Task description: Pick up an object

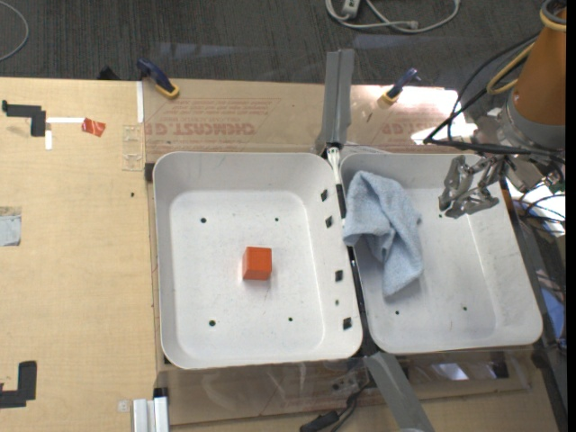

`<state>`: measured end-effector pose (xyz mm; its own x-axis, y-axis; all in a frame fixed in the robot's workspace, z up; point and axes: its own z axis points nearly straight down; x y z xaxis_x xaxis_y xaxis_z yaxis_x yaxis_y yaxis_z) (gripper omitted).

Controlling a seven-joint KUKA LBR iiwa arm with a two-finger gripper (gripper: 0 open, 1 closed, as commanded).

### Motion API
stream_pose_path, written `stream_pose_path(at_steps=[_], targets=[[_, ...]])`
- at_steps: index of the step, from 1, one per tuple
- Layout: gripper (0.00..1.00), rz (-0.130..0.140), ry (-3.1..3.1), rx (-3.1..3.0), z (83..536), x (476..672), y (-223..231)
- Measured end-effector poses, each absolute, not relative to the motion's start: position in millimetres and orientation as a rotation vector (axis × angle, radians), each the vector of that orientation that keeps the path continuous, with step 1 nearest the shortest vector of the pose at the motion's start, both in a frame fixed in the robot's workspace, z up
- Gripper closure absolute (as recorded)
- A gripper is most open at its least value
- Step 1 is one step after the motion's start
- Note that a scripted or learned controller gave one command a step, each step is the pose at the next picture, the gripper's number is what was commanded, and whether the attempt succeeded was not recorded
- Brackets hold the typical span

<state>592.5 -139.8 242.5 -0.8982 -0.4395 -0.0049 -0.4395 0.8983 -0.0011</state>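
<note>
An orange-red cube (257, 264) lies near the middle of the left white bin (180, 196). A crumpled light-blue cloth (389, 228) lies along the left side of the right white bin (490, 318), touching the wall between the bins. My gripper (466, 198) hangs over the upper right part of the right bin, to the right of the cloth and apart from it. Nothing shows between its fingers.
The grey arm with its orange band (551, 52) comes in at the top right, with black cables (486, 106) trailing around it. A grey post (337, 97) stands behind the gap between the bins. Clamps (158, 77) hold the brown board behind the bins.
</note>
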Motion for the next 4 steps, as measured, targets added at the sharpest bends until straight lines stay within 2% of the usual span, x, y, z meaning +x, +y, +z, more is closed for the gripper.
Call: stream_pose_path(at_steps=[1,2,4], targets=[[1.00,0.000,2.948,-1.068,228,633.2,-203],[1.00,-0.001,2.824,-1.360,224,660.3,-221],[1.00,0.000,2.149,-2.283,230,660.2,-221]])
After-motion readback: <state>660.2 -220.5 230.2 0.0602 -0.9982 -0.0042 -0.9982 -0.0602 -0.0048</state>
